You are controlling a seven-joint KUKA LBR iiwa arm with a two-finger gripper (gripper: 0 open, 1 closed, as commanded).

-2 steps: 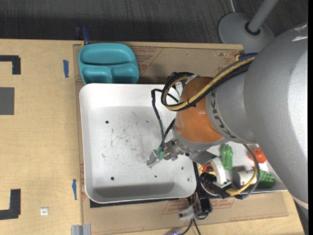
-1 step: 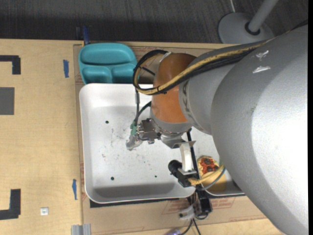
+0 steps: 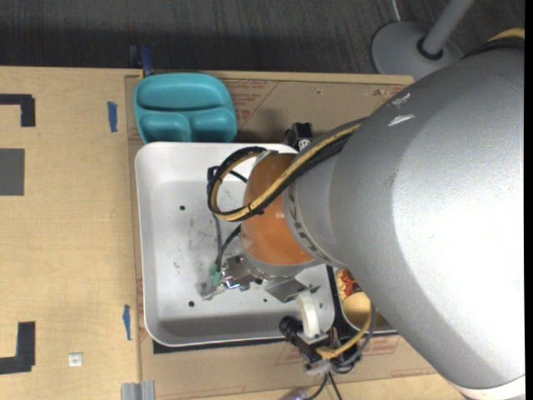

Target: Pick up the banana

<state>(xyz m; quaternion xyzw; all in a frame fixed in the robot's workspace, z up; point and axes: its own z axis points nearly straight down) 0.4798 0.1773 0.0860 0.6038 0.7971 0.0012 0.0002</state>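
Observation:
My arm [image 3: 433, 223] reaches in from the right and covers most of the right bin. Its orange band [image 3: 271, 223] hangs over the right half of the left white bin [image 3: 166, 215]. My gripper [image 3: 215, 283] is low over that bin's floor, near the front wall, with a small green part at its tip. The wrist hides how the gripper stands and whether anything is in it. A yellow-tan rounded thing [image 3: 358, 309] peeks out under the arm at the lower right; I cannot tell whether it is the banana.
A teal divided tray [image 3: 185, 115] stands just behind the left bin. A yellow and black cable [image 3: 223, 197] loops off the wrist over the bin. Bare bin floor lies left of the gripper. Cardboard bench surface [image 3: 67, 223] extends to the left.

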